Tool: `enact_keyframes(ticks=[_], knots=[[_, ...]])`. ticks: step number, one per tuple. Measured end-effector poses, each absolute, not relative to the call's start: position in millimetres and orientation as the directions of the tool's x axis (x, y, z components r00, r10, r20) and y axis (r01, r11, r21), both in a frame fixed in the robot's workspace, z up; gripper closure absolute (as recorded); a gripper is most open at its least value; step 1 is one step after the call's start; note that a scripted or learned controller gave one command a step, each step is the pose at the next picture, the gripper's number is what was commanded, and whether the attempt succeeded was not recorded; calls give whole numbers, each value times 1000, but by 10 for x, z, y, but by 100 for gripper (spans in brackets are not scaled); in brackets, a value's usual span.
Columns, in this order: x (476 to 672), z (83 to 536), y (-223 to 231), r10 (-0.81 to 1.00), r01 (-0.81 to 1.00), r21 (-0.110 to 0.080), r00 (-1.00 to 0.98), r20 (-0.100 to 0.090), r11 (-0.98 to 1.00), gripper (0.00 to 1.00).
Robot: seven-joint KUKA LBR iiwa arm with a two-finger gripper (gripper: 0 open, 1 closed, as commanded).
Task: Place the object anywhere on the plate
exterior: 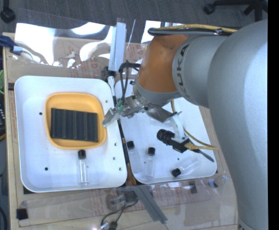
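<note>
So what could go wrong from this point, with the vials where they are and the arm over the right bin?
1. The clear vial in the left bin lies just outside the yellow plate, so it may not count as placed.
2. The three vials in the right bin are transparent and close together; a grasp could miss or nudge a neighbour.
3. The arm blocks much of the right bin from the camera.

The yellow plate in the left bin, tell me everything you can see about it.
The yellow plate is a rounded-square dish with a raised rim, plastic by its look, lying flat in the upper middle of the left bin. A dark ribbed rectangular block fills most of its well, reaching the lower right rim. A clear vial with a black cap lies just below the plate, its cap near the rim. The gripper hangs by the plate's right edge.
</note>
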State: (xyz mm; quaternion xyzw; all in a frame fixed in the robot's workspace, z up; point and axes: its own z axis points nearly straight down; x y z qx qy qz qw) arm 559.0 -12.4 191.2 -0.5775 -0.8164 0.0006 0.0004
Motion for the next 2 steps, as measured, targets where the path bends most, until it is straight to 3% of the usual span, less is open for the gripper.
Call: enact_keyframes(ticks=[1, 2], knots=[[5874, 1984, -667, 967, 967, -2, -256, 0, 256, 0], [6463, 2465, -993, 942, 942, 1, -336, 0, 336, 0]])
